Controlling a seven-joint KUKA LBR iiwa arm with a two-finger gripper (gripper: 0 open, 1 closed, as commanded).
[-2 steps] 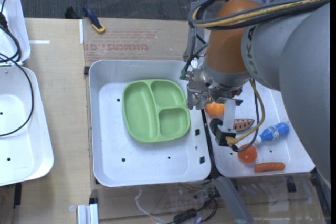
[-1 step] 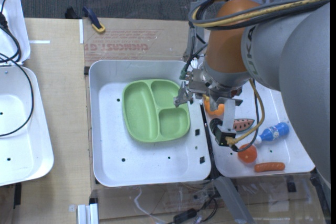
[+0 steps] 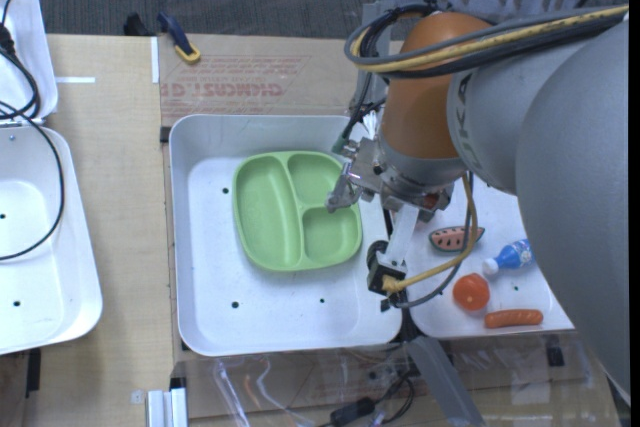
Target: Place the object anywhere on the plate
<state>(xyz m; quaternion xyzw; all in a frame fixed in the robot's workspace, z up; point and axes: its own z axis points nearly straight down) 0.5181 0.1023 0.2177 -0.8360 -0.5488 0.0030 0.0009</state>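
**Arm over the plate, toys waiting in the right bin**

The green plate [image 3: 296,211], split into three compartments, lies in the left bin [image 3: 200,245] with nothing in any section. The gripper [image 3: 342,193] hovers at the plate's right edge; whether it is open or carrying anything, I cannot tell. Over in the right bin [image 3: 535,290], partly under the arm, sit a watermelon slice [image 3: 455,237], a small bottle [image 3: 510,256], an orange ball [image 3: 471,292] and a sausage [image 3: 513,318].
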